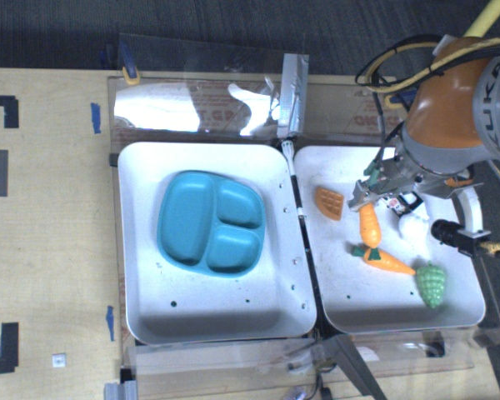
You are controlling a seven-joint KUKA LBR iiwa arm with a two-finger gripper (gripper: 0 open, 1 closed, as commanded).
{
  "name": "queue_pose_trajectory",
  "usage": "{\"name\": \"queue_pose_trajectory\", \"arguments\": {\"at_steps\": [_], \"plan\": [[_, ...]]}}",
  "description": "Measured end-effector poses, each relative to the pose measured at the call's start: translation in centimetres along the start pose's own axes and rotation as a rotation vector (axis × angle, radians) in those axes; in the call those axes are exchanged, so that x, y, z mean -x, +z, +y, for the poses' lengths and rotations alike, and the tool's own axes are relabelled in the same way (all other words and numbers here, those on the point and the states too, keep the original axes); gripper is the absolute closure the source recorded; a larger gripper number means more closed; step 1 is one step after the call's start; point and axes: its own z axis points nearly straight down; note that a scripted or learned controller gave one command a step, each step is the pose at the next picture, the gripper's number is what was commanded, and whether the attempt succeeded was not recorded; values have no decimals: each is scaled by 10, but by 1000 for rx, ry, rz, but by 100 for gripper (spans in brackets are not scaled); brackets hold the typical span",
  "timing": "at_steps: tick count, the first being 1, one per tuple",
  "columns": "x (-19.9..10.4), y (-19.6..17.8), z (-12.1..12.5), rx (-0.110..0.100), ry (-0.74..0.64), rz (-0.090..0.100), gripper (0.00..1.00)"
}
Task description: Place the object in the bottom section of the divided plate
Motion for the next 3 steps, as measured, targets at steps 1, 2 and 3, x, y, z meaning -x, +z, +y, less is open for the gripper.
{"name": "queue_pose_trajectory", "arguments": {"at_steps": [1,2,3], "plan": [[-116,18,6,-7,153,2,100],[-165,107,64,17,17,1,100],[-208,94,63,9,157,-12,100]]}}
